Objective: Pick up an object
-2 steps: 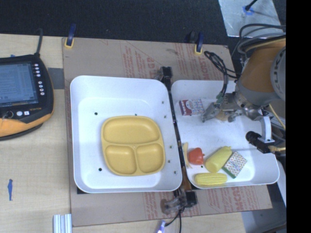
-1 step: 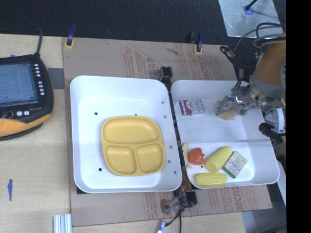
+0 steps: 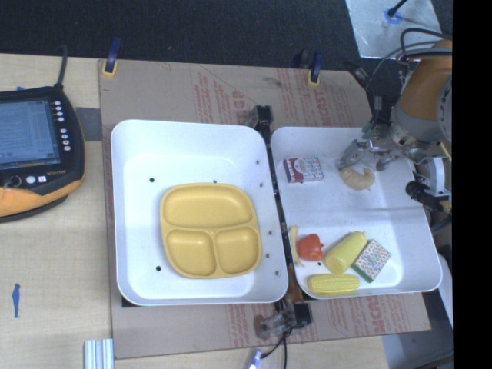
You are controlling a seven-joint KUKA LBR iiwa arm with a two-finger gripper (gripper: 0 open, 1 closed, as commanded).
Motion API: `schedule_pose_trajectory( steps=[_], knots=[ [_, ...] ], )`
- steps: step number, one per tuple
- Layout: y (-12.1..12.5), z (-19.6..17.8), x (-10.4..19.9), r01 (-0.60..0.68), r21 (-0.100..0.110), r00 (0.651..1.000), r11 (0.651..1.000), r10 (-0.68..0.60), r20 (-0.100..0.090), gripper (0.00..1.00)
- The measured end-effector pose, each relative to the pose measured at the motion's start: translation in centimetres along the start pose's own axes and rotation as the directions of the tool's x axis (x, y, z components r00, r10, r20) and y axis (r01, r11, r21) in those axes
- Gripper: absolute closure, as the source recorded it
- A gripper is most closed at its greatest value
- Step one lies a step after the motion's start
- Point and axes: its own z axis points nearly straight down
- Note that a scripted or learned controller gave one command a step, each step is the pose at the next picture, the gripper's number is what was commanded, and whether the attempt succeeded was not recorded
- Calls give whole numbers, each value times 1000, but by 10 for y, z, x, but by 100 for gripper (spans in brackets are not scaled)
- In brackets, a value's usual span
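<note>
Over the pale tan, lumpy round object point(image 3: 357, 177) at the far end of the right-hand shallow white bin point(image 3: 400, 206), metal jaws point(image 3: 367, 154) splayed open, gripping nothing. Best lowered straight down, centred on the lump, clear of the small red-and-white carton point(image 3: 304, 169) nearby, then closed.

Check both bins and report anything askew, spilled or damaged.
Nothing stands out. The yellow divided tray lies flat in the left bin. In the right bin, the small items lie loosely scattered but intact, and the gripper hovers over a pale item.
</note>
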Motion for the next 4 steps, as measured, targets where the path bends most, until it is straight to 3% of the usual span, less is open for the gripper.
schedule_pose_trajectory(
  steps=[1, 2, 3, 4],
  knots=[
    [-9, 0, 15, 2, 2, 1000, 1000, -2, 1, 0],
    [-3, -14, 44, 2, 0, 1000, 1000, -2, 1, 0],
    [0, 0, 32, 0, -2, 1000, 1000, 0, 2, 0],
    [1, -11, 32, 2, -2, 1000, 1000, -2, 2, 100]
  ],
)
